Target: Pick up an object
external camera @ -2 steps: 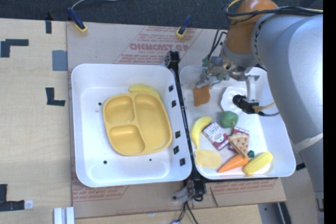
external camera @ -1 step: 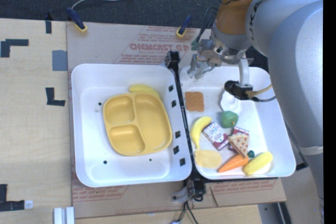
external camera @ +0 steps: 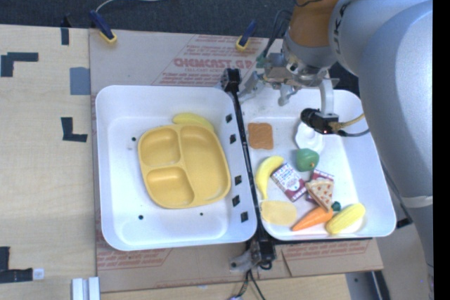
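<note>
My gripper hangs over the far end of the right bin, its two fingers apart and nothing between them. Just in front of it lie a brown square toast and a white piece. Nearer the front are a banana, a green pepper, a red carton, a pizza slice, a carrot, a lemon and a pale yellow disc.
The left bin holds a yellow divided plate with a small yellow piece behind it. A black divider runs between the bins. The big grey arm covers the right side. Clamps sit on the cardboard behind.
</note>
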Controlling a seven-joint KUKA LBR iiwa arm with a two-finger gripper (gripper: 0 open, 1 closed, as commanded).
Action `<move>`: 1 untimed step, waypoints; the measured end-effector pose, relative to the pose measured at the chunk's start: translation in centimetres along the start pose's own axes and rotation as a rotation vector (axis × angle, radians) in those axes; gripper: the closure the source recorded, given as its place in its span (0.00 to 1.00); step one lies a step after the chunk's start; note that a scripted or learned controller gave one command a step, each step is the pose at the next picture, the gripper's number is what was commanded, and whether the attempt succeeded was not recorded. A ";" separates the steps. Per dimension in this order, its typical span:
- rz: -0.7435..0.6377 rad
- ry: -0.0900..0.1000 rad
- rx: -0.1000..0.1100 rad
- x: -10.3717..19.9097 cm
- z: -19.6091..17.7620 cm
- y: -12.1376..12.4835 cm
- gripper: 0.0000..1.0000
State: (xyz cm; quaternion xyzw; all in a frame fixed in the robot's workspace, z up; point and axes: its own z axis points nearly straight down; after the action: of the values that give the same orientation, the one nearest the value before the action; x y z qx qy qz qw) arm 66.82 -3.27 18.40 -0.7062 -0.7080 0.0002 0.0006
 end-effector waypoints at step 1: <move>0.002 -0.002 -0.001 -6.4 9.6 0.0 0.00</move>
State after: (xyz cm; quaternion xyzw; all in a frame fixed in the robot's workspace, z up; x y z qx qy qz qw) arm 66.82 -9.68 8.82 -0.7071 -0.7071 0.0006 -0.0006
